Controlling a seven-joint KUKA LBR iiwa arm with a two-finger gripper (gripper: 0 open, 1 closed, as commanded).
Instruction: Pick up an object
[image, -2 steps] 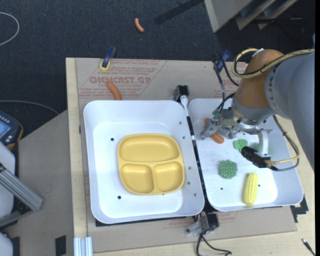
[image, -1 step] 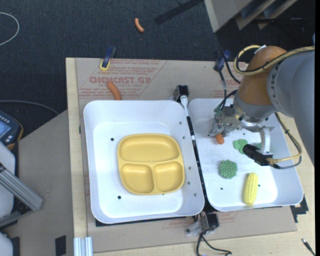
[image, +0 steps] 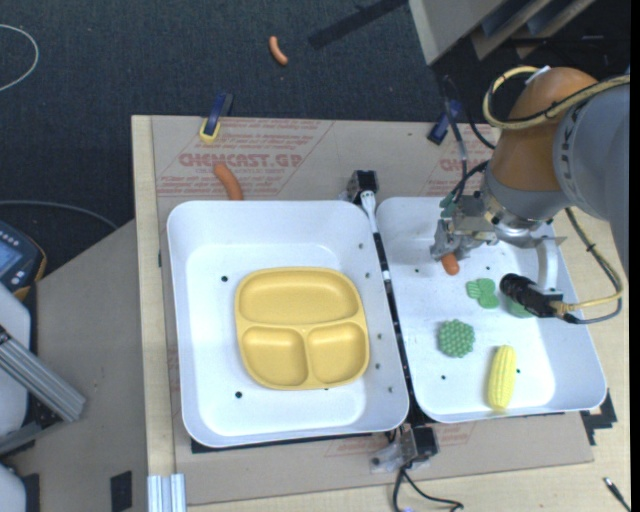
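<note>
— Gripper (image: 452, 243) is low in the right bin (image: 575, 385), just above a small orange piece (image: 452, 265) near its far wall; the reach is in hand.
— Jaws?
— Cannot tell how they stand, and nothing shows between them.
— Next?
— Probably settle over the piece, close, lift. The green broccoli (image: 456, 338) and yellow corn (image: 502, 376) lie nearer.

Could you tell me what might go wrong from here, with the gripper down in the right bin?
The gripper sits just above a small orange piece near the right bin's back wall; that target is tiny, so the fingers could close beside it and lift nothing. A black cable drapes over the green leafy toy, so it may drag that toy or the broccoli as the arm moves.
</note>
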